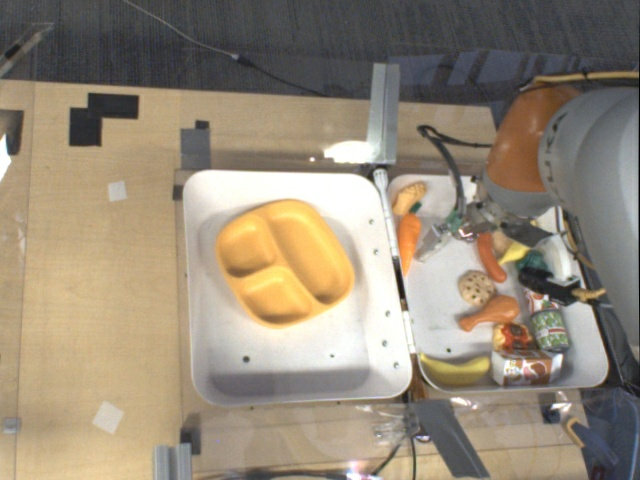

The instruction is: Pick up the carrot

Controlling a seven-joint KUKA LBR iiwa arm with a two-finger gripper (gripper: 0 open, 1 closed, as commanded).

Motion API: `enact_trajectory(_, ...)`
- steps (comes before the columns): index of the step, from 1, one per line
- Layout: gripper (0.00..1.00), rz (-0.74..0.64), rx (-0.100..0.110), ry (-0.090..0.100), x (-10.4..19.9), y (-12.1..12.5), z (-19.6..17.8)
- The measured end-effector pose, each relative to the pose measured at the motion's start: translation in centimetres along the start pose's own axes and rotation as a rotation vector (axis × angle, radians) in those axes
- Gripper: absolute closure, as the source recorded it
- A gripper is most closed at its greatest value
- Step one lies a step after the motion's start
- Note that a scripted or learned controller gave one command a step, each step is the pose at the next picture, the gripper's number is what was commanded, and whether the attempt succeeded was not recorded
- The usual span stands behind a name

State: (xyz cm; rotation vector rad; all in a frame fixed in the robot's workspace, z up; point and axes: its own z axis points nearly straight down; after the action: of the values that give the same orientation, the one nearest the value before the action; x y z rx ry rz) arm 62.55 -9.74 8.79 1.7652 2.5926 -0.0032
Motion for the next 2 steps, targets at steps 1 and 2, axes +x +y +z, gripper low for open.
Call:
enact_trajectory(1,0.00,0.018,0.000,0.002,-1.2,4.1,0.1)
enact_trajectory(2,1.00,0.009,-0.011,-0.003,-1.1,4.5,-1.3)
